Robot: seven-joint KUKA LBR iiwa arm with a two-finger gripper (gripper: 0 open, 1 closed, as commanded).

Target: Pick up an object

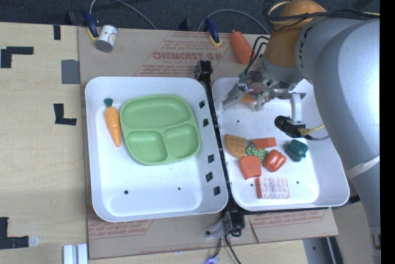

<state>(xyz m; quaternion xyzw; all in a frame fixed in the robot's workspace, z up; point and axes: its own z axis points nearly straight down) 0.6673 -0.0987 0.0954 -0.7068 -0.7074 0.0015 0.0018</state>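
The end effector [250, 94] hung low over the right bin's [327, 185] far end; its grip state couldn't be told.

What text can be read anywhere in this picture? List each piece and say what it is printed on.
"CHEMCAST" in red, followed by blurred characters that cannot be read, on the brown cardboard sheet behind the two bins.
Red print along the cardboard's front edge: too blurred to read.
Red markings on the small white packet in the right bin: too small to read.
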